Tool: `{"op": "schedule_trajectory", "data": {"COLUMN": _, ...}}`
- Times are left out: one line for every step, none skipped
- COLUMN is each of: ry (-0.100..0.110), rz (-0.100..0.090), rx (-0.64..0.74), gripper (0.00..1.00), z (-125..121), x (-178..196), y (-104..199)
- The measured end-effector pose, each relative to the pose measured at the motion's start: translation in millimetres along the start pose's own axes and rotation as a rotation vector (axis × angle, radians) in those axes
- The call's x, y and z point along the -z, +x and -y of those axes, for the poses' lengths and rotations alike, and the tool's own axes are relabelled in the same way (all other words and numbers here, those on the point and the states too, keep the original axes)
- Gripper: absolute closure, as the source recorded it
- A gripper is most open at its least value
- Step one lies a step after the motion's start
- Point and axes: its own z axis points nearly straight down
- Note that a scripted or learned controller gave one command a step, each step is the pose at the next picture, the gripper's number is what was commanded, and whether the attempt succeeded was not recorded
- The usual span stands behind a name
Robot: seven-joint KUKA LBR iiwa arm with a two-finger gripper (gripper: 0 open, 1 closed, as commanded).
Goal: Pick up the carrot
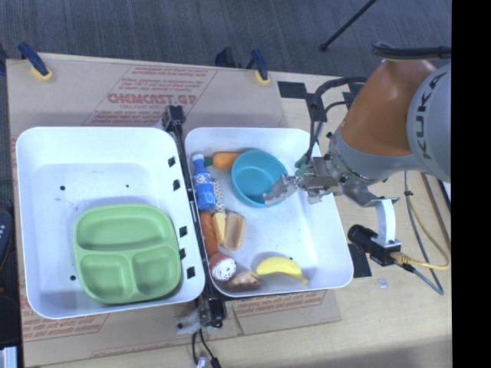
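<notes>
Cardboard-topped counter [253,106]; carrot [209,234] left of blue bowl [257,176], tool [281,192] at bowl's right rim, spread indeterminable.

The surface [360,313] is pale wood under a brown cardboard sheet [153,90] printed in red. Two white bins rest on the cardboard: the right bin [326,240] directly beneath the claw [280,192], the left bin [46,159] well beyond it, rims touching.

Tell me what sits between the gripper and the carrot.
In the camera view, the blue bowl sits between the gripper at its right rim and the carrot at its upper left.
</notes>
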Motion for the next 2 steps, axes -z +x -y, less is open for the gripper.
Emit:
{"op": "schedule_trajectory", "data": {"ry": 0.002, "rz": 0.000, "rx": 0.083, "gripper": 0.00, "z": -90.3, "x": -46.9, "y": 65.5}}
{"op": "schedule_trajectory", "data": {"ry": 0.002, "rz": 0.005, "rx": 0.133, "gripper": 0.00, "z": -144.1, "x": -90.4, "y": -12.9}}
